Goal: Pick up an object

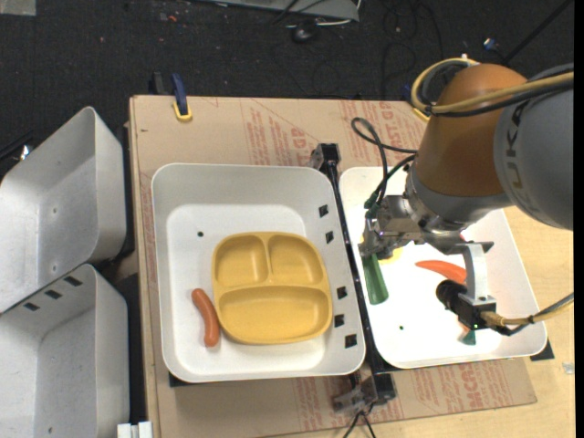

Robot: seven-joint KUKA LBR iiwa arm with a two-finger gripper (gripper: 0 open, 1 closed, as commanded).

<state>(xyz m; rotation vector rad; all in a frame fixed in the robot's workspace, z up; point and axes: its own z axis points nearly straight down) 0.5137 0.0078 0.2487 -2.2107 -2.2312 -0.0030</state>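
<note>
The tool hangs right above a green stick. I cannot tell how it stands. An orange carrot lies beside it.

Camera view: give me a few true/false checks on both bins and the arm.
1. The yellow divided plate lies in the left bin. True.
2. The hot dog rests on top of the plate. False: it lies on the bin floor beside the plate's left edge.
3. The green cucumber-like item is in the right bin, near its left wall. True.
4. The arm hangs over the left bin. False: it is above the right bin.
5. The orange carrot-like piece is in the left bin. False: right bin.
</note>
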